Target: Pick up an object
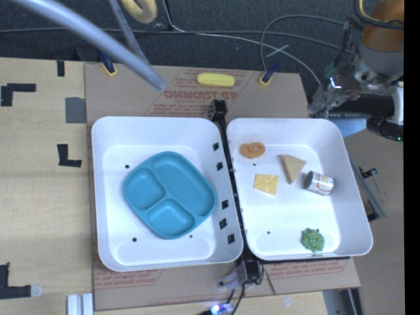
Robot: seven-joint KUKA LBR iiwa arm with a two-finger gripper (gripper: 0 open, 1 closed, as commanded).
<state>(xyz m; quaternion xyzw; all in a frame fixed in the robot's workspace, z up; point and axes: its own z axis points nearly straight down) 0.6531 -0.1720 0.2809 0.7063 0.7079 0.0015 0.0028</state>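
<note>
Arm parked at the far right, beyond the two white bins.

The gripper (326,100) hangs outside the right bin (354,176); whether it is released or clenched, I cannot tell. That bin holds a glossy pretzel (252,150), a cheese wedge (292,167), a flat cheese square (266,184), a small can (321,183) and bumpy broccoli (312,239). A smooth blue divided plate (169,193) sits in the left bin (105,195).

The arm (379,28) sits at about 2 o'clock in the camera view: an orange band up top, a rounded grey metal housing under it, then a darker boxy bit with a small bright spot. Thin cables loop around the orange part, and a white piece sticks out lower right.
</note>
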